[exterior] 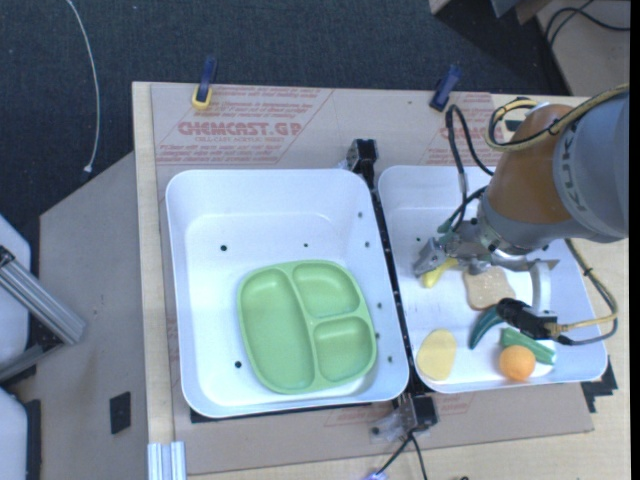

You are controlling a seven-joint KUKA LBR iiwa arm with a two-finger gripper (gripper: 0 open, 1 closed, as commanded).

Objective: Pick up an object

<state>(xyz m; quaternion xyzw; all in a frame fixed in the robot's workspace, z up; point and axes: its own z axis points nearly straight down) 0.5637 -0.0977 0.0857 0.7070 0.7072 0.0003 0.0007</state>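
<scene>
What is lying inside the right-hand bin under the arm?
In the right bin: an orange ball, a pale yellow oval piece, a green item, a beige piece. The arm covers the bin's far right part.

Red print on the brown protective paper covering the bench board (260, 128), well to the left of the claw (437, 261) and beyond the far rim of the left white bin (185, 228), reads "CHEMCAST GP" in large capitals; the smaller red lines above and below it are too fine to read. The same red print repeats on the paper beyond the claw, at the far edge of the right white bin (410, 193), but is illegible there. Large raised letters on the grey arm housing (600, 168), right of the claw, are partly cut off; "KU" is readable.
</scene>
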